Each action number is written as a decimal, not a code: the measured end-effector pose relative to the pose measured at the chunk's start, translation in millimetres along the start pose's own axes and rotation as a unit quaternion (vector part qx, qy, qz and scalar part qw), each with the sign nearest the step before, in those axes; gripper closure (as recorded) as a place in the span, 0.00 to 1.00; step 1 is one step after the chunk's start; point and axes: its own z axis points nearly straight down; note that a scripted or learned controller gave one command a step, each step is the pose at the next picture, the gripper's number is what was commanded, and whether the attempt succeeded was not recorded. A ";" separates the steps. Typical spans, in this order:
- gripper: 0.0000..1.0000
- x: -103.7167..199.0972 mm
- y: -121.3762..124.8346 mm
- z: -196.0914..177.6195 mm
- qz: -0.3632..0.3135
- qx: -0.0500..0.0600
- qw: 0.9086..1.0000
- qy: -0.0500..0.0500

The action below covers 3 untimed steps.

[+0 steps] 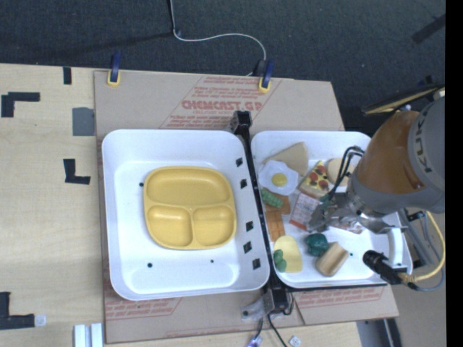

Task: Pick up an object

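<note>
Two white bins on a cardboard sheet on the desk [43,194]. Left bin [123,266] holds a yellow divided plate [190,207], well apart from everything else. Right bin [354,279] is crowded with toy food: fried egg [278,177] near the divider, tan wedge [293,155] behind it, pizza slice [315,180], orange waffle-like piece [275,223], yellow pear-like piece [287,252] at front, dark green lump [316,243] just beside a tan bread roll [332,259]. The hand [323,218] hangs low over the bin middle, above the green lump, near the pizza slice; cannot tell if it is apart or together, the wrist hides it. Blue-yellow clamps [113,71] pin the cardboard's far edge; white cable [217,37] behind.
</note>
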 end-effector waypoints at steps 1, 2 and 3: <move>0.00 0.0 0.0 0.2 0.000 0.000 1.000 0.000; 0.00 14.9 59.8 28.4 -0.002 -0.002 1.000 -0.001; 1.00 14.4 59.2 16.1 -0.001 -0.004 1.000 -0.002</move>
